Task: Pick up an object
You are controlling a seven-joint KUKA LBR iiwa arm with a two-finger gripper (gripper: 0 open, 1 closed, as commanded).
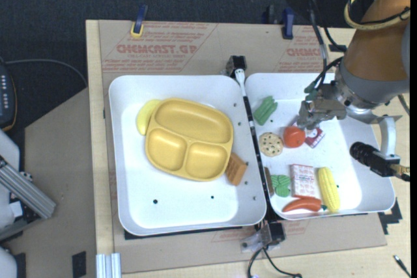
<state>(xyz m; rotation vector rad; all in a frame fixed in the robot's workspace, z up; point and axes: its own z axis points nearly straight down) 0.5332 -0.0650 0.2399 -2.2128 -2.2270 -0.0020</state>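
Two bins (124, 140) (one yellow tray (187, 138)), one tool (309, 122).

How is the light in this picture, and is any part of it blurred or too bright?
Camera view: the light is even and soft; the left bin is bright white but keeps its detail, the yellow tray casts only a faint shadow, the toys in the right bin stay sharp, the hand looks slightly soft, and the dark floor at top is dim.
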